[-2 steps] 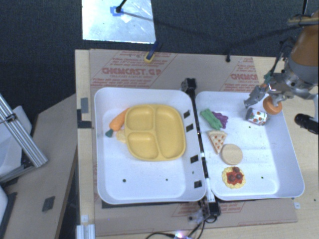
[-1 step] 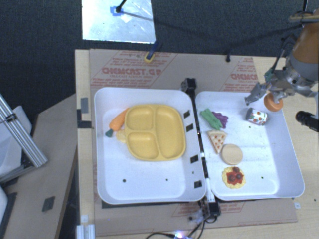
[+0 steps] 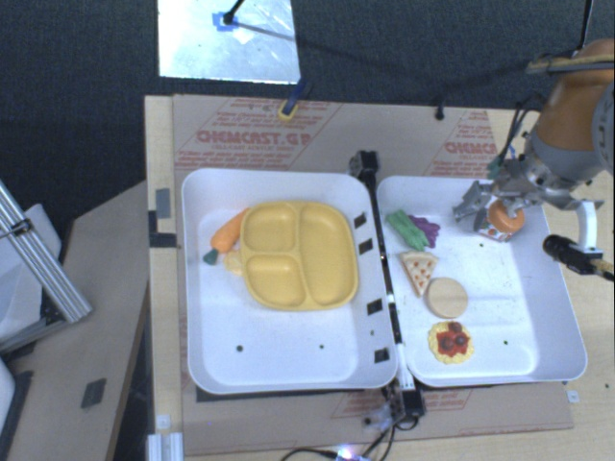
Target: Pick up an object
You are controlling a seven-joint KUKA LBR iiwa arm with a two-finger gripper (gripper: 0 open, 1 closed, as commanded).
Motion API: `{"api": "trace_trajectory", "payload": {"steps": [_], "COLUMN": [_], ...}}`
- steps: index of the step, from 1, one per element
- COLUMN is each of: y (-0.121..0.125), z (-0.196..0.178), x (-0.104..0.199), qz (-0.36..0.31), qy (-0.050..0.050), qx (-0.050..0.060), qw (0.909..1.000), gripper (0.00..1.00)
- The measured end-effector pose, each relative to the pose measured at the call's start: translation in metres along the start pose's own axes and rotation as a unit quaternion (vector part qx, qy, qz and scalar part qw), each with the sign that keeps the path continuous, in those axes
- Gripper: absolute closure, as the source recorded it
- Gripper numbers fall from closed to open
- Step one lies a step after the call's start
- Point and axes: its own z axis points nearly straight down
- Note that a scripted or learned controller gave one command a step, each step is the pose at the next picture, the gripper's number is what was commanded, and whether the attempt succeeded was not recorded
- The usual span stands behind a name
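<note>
Reaching in from the right edge of the frame, the grey arm [image 3: 577, 113] with its orange band hangs over the upper part of the right bin [image 3: 553, 296], on the desk [image 3: 125, 257]. The gripper [image 3: 500, 211] sits low at the bin's upper right, and an orange-and-white object [image 3: 506, 218] shows between its fingers; the jaws are closed around it. Whether that object is lifted clear of the bin floor or touching it cannot be told from this angle.

Left of the gripper, near the right bin's upper left corner, lie a green vegetable piece [image 3: 405, 229] and a purple piece [image 3: 425, 229], touching each other. Below them, toward the middle of the bin, is a pizza slice [image 3: 417, 271], and just beside its lower right edge rests a tan round disc [image 3: 447, 298]. Further down, near the lower part of the bin, lies a small yellow round with red topping [image 3: 451, 342], apart from the disc.

The left bin [image 3: 288, 363] carries a yellow divided plate [image 3: 293, 254] with three compartments, filling the bin's centre. A carrot [image 3: 227, 231] lies at the plate's upper left rim, touching it, green end toward the lower left. A small pale yellow item [image 3: 233, 262] peeks out just under the plate's left edge; its kind cannot be told.

A shiny square sheet [image 3: 228, 27] lies on the dark floor in the upper left of the frame.
</note>
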Motion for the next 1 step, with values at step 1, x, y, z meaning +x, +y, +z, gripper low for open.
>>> {"api": "trace_trajectory", "payload": {"steps": [1], "y": [0.0045], "z": [0.0406], "x": [-0.0002], "qz": [-0.001], "qy": [0.000], "qx": [-0.001], "qw": [1.0000], "gripper": [0.00]}}
